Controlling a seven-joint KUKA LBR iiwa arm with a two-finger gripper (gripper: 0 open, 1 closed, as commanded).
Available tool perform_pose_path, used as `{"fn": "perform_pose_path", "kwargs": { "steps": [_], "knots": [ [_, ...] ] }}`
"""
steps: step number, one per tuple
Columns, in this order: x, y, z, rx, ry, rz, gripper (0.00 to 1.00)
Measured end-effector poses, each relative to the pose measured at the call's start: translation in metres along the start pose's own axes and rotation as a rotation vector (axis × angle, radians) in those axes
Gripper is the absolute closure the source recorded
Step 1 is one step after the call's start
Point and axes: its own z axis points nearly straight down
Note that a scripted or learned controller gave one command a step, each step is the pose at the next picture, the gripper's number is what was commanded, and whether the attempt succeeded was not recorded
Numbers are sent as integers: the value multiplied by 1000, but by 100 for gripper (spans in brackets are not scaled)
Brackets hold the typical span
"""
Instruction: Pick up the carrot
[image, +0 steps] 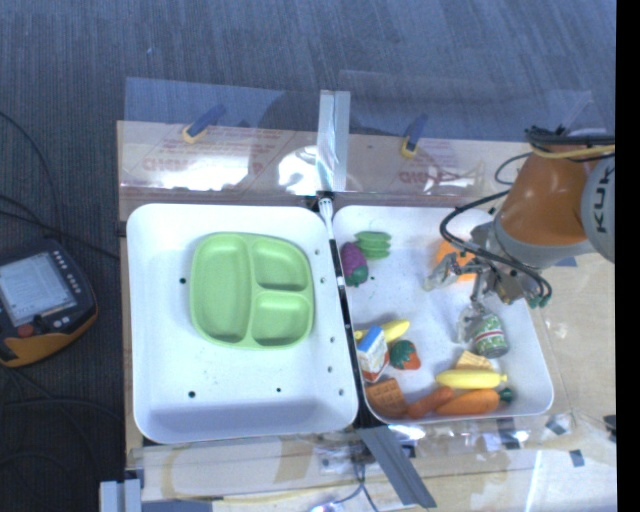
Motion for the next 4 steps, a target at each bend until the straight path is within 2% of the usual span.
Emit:
{"fn": "perform_pose_path", "kwargs": {
  "steps": [1, 2, 3, 4],
  "knots": [
    [-50, -1, 2, -1, 2, -141, 0],
    [-52, -2, -12, 5, -4, -141, 100],
    [-22, -25, -16, -6, 10, -181, 100],
    [-22, -24, -16, -7, 10, -182, 0]
  ]
}}
